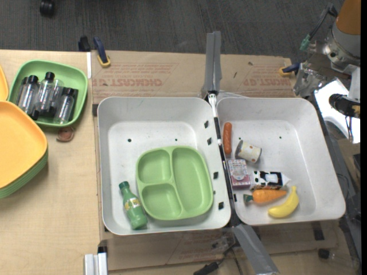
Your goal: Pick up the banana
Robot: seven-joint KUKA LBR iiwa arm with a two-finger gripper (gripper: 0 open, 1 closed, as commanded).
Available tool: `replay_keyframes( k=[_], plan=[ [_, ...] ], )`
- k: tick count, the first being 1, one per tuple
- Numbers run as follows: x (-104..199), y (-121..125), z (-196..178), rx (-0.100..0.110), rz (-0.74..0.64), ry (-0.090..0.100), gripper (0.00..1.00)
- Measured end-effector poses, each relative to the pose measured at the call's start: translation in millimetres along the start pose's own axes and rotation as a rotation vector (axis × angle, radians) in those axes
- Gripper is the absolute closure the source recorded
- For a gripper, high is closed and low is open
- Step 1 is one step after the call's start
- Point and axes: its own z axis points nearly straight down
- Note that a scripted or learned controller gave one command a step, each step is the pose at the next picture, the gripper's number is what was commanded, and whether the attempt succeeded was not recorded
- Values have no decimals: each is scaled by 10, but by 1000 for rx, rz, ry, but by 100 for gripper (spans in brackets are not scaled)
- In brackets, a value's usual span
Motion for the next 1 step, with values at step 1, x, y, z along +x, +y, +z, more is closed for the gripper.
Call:
replay_keyframes(
  k=[1],
  plan=[
    [228, -30, 592, 0, -319, 1, 100]
  ],
)
